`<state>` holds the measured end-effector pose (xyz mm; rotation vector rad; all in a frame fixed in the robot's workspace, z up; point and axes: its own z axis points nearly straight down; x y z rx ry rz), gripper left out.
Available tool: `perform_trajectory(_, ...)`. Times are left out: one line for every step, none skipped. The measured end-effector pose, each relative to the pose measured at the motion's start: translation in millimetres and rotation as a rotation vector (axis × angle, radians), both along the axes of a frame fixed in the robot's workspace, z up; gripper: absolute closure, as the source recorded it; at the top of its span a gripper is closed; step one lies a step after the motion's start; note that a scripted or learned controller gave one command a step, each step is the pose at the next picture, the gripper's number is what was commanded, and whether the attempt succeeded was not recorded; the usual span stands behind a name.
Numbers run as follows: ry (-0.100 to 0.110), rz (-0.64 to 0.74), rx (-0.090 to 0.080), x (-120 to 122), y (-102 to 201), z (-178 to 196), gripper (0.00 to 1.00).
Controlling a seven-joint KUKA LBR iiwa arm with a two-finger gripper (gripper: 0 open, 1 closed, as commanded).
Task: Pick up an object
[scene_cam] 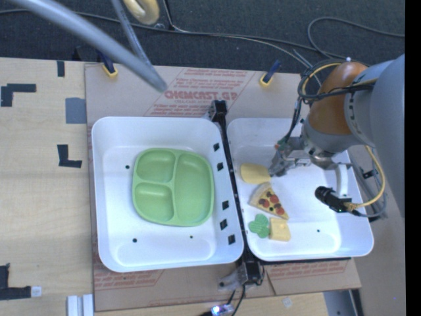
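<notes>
The gripper [277, 165] is hovering beside the yellow piece [254, 172] near the right bin's [342, 242] left wall; its opening I cannot tell, so it should be centring before closing.

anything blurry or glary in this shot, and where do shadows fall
Camera view: the grey bar crossing the top left is soft, out of focus; the green plate and pizza slice are fairly sharp. The right bin looks bright, near washed out. The arm throws a faint shadow near the gripper.
</notes>
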<state>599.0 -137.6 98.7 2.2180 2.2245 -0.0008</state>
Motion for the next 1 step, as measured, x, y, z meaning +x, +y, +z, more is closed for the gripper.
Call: perform_trajectory(-0.003,0.0,0.001,4.8,10.4,50.2,1.0)
